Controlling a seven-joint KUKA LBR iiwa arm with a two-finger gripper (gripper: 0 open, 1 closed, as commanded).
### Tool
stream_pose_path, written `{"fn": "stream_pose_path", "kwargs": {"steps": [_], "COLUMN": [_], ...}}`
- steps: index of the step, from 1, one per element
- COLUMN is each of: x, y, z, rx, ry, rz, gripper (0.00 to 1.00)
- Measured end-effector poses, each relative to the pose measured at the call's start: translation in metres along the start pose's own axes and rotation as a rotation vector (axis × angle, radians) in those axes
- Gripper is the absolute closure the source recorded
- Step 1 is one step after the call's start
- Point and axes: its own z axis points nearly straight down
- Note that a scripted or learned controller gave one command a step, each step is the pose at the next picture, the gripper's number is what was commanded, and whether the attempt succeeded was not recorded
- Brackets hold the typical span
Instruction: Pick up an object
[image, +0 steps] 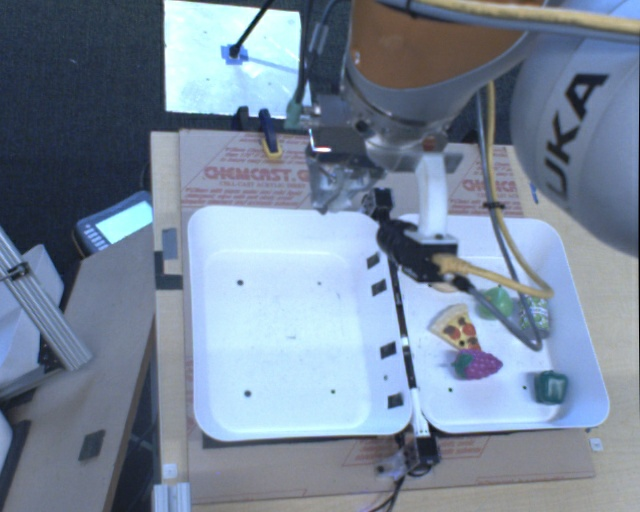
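The right bin (585, 330) holds several small toys: a pizza slice (455, 327), a purple bunch of grapes (478, 365), a dark green block (550, 386), a green and white piece (537, 316) and a pale green piece (495, 298). My gripper (342, 188) hangs over the far edge of the bins, near the divider and up-left of the toys. It is well apart from them, and nothing shows in its grasp. The wide orange-banded wrist (430, 50) hides the part above it.
The left bin (280, 320) lies beside the right one, with a black hinged divider (400, 330) between them. A yellow cable (495, 275) and a grey hose loop over the right bin's far part. A clamp (268, 135) sits on the cardboard behind.
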Motion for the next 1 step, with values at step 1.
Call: {"fn": "stream_pose_path", "kwargs": {"steps": [1], "x": [0.0032], "y": [0.0748], "z": [-0.0666], "rx": [-0.016], "ry": [0.001], "rz": [0.006], "gripper": [1.0]}}
